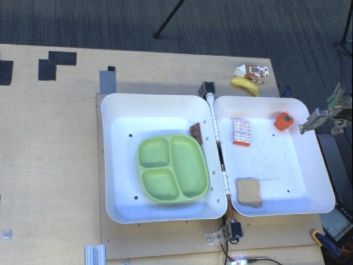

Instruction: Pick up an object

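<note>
Gripper sits at the right edge of the right bin, above its rim; whether it is open or closed cannot be told, and nothing is seen in it. Right bin: orange toy just left of the gripper, red-and-white packet, bread slice. Left bin: green divided plate.

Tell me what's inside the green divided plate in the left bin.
The green divided plate shows three bare compartments. A small brown piece lies outside its far rim. Whatever is beneath the plate is covered.

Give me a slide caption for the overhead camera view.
Green three-compartment plastic plate in left white bin; tan sponge and orange block in right bin.
</note>
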`<act>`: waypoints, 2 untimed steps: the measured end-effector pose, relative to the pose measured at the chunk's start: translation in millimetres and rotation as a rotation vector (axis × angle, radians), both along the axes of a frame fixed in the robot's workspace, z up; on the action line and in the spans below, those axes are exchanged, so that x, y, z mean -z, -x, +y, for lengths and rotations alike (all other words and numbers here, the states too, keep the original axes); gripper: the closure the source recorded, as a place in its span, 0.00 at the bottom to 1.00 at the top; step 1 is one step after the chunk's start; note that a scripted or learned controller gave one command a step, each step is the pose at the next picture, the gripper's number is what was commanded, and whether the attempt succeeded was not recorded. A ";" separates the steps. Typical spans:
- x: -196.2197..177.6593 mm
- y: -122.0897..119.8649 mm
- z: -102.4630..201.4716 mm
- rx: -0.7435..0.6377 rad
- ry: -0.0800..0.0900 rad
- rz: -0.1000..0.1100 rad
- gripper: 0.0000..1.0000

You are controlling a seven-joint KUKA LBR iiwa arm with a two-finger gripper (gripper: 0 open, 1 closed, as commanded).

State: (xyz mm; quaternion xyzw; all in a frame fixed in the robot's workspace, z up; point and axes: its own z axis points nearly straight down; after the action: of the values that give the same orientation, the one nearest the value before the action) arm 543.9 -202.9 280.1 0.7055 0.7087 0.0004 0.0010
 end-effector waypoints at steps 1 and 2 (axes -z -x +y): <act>123.7 57.5 -3.0 0.002 -0.002 0.003 0.00; 193.7 55.2 17.4 0.002 0.001 -0.005 0.00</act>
State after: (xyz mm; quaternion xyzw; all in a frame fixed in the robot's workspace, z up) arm 488.7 -185.5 86.3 0.7062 0.7080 0.0016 0.0030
